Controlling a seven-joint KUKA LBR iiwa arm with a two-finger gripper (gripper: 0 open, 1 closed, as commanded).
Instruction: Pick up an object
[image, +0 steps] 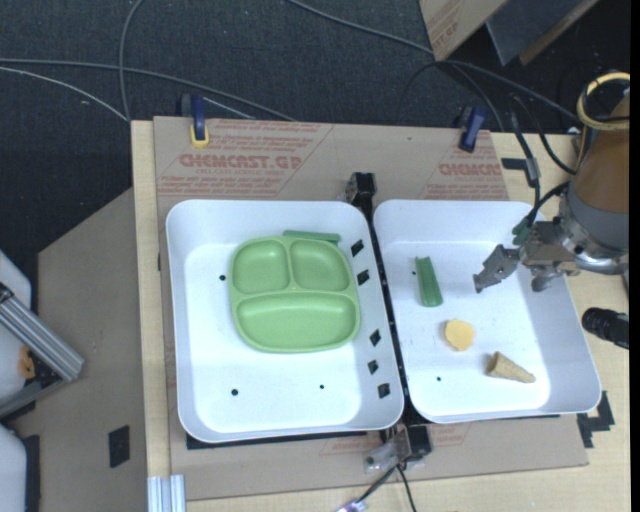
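**Approach step: gripper over right bin, nothing held**

The gripper (512, 268) hung over the right bin's (560, 395) far-right part, jaws apart w/ one finger (490, 272) slanting out toward the bin's middle and the other (543, 277) nearer the wrist. Nothing sat between them.

Nearest candidate was the green stick (428, 281), just beyond the outer finger, lying flat on the bin floor. The yellow disc (459, 335) lay further off, toward the near side; the cone (511, 369) sat closer to the near rim, roughly under the gripper's line but well apart from it. Beyond the divider, the green plate (294, 295) filled the left bin's (200, 390) middle.

Judgement: pre-grasp, no object chosen for sure yet. Next move prob. needed the jaws centred over one item, aligned across its narrow side, then lowered and closed.
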